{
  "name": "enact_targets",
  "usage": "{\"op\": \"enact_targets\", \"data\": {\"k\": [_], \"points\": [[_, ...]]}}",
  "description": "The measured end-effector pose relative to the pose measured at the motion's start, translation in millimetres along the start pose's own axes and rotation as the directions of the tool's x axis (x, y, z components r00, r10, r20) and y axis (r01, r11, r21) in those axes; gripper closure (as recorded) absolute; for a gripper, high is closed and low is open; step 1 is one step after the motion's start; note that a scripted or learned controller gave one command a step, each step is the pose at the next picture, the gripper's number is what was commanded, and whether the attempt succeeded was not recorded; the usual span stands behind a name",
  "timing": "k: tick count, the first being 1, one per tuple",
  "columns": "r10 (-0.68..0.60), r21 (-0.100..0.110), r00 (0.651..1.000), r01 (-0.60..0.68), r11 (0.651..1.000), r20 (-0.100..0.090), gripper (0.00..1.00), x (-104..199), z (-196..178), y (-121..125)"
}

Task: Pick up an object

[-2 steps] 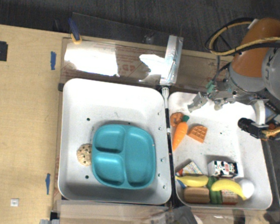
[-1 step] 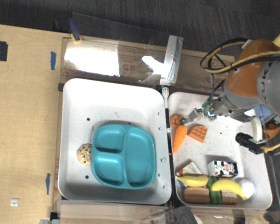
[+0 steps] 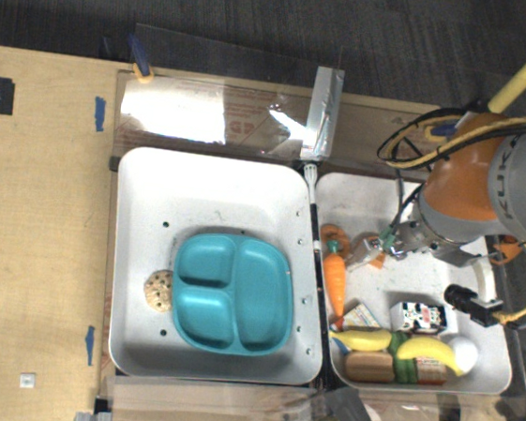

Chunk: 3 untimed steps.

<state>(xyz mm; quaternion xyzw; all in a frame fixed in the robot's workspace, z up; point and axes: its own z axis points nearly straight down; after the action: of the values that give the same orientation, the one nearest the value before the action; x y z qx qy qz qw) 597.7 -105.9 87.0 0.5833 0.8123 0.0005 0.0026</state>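
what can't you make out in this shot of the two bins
- Gripper: too small and blurred in the camera view to tell what its fingers are doing.
- Items near the carrot's top: blurred, kind unclear.
- Cookie: partly hidden behind the teal tray.

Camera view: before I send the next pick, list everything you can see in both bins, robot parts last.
Left bin: one, white, left half of the bench.
Right bin: one, white, beside it.
Divided tray: one, teal, three compartments, in the left bin.
Cookie: one, tan and speckled, touching the tray's left edge.
Carrot: one, orange, along the right bin's left wall.
Bananas: two, yellow, end to end near the right bin's front.
Hot dog: one, brown, in front of the bananas.
Milk carton: one, white with black patches, behind the bananas.
Egg-like object: one, white, right front corner.
Arm: one, grey with orange band, over the right bin.
Gripper: one, low near the carrot's top.
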Motion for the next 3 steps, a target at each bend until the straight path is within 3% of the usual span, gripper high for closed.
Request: {"op": "enact_targets", "data": {"k": [1, 2, 3], "points": [[0.000, -0.008, 1.000, 0.000, 1.000, 0.003, 1.00, 0, -13, 3], [0.103, -0.006, 0.995, -0.103, 0.995, 0.000, 1.00, 17, -102, 3], [0.147, 0.013, 0.989, -0.147, 0.989, -0.004, 1.00, -11, -18, -51]]}}
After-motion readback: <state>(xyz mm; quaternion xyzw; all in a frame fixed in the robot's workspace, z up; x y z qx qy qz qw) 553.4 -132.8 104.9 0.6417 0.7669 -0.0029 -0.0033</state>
